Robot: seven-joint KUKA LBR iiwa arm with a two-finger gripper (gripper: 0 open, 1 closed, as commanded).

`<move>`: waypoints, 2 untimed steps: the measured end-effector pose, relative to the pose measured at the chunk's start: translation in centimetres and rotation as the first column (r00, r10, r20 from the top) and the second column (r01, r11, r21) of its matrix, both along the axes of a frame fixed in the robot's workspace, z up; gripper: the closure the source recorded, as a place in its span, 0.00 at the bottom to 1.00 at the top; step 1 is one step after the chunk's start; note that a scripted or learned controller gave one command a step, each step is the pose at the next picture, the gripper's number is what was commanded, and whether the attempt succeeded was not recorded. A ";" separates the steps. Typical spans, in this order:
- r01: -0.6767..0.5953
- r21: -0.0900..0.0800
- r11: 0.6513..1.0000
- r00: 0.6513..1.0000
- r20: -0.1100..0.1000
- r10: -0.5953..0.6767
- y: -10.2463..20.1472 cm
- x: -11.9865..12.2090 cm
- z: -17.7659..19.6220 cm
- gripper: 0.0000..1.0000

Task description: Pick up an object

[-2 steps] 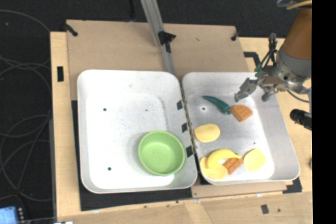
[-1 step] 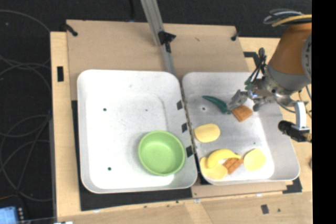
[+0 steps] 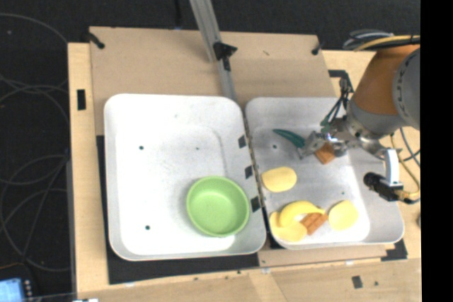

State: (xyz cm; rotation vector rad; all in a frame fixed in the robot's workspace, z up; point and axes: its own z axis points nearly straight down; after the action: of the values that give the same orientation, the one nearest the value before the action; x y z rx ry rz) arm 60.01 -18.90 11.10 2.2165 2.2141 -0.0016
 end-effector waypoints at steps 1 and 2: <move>0.002 0.002 1.000 1.000 0.006 -0.002 0.0 0.2 1.5 1.00; -0.001 0.005 1.000 1.000 0.001 0.001 -0.9 -0.1 6.4 1.00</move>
State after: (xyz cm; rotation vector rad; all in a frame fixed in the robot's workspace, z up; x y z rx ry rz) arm 59.86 -19.75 17.52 2.2172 2.2178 0.0050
